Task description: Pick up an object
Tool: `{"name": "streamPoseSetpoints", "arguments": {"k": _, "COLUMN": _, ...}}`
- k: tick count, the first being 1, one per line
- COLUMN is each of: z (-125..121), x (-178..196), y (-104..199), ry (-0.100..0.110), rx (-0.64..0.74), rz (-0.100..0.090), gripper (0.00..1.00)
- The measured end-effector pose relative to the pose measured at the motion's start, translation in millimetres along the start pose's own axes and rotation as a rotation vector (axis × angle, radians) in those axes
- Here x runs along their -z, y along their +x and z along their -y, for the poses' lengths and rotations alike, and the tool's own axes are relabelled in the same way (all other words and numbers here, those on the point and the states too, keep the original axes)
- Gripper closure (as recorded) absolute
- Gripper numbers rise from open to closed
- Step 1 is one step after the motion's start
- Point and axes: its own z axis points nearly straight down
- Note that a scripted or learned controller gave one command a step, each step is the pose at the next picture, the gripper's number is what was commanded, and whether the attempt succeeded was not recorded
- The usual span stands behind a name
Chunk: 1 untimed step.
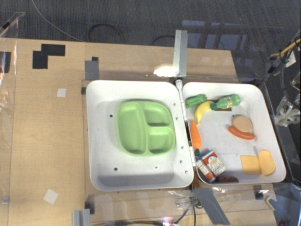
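Observation:
The right bin [220,142] holds several toy foods. A green pickle [195,100], a yellow banana [202,111] and a green bottle [226,102] lie together at its back left. A tan bun [241,123] rests against an orange sausage [241,134] right of the middle. An orange carrot [195,134] lies along the left wall. A red and white box [212,164] sits at the front left, with a dark brown piece [228,178] beside it. A yellow cheese block [249,164] and an orange-yellow roll [266,162] sit at the front right.
The left bin [101,126] bears a green divided plate [145,127]. A grey metal post [180,53] stands behind the seam between the bins. Grey hardware [285,111] and yellow-black cables [289,48] sit at the right edge. Wooden bench [42,140] stretches to the left.

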Motion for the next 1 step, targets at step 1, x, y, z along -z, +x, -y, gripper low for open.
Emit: {"name": "streamPoseSetpoints", "arguments": {"k": 1, "z": 1.5, "x": -40.6, "y": -15.8, "ry": -0.002, "rx": 0.772, "rz": 0.005, "gripper": 1.00}}
